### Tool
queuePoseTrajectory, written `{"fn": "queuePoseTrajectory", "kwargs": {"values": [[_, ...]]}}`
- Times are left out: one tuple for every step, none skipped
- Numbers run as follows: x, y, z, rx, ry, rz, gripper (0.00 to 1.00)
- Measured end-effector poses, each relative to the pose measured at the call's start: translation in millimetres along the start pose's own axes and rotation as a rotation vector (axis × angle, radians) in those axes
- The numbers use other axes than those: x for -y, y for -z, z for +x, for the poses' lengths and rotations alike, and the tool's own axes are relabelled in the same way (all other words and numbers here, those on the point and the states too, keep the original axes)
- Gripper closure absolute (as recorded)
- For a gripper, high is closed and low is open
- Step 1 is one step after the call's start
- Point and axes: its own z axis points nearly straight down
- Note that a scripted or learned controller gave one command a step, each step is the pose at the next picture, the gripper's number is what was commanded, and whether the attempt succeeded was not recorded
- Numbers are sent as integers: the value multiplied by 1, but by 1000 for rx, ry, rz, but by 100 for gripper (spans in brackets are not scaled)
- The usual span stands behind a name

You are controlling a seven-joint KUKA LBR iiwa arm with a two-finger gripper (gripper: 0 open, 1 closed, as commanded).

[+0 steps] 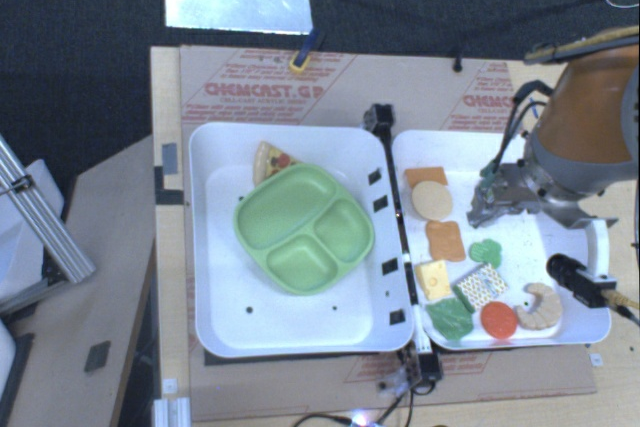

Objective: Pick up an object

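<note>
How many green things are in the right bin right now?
2 that I can see: a small green piece mid-bin and a darker green leaf at the front edge. The arm may hide more.

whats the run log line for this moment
gripper: low in right bin, above green toy | held: nothing seen | left bin: green plate | pick: not yet done

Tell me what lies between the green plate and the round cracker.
In the camera view, the bins' adjoining walls lie between the green plate and the round cracker.
</note>
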Motion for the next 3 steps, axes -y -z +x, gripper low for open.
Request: {"fn": "queuePoseTrajectory", "kwargs": {"values": [[-2, -19, -2, 1, -3, 0, 100], [-6, -2, 3, 0, 0, 0, 100], [2, -19, -2, 1, -3, 0, 100]]}}
